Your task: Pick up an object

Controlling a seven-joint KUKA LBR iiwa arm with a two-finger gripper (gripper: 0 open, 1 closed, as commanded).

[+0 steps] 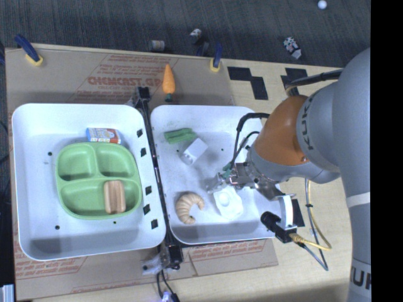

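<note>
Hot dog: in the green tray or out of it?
In. The hot dog lies in the green tray's lower right compartment, left bin.

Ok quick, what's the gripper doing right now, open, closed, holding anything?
Gripper: low in the right bin, just above the white object; whether it is open, closed or holding anything cannot be told from this view.

A small white lidded cup [227, 203] lies on the right bin's [208, 234] floor, just right of the tan croissant [189, 206], near its front wall.
</note>
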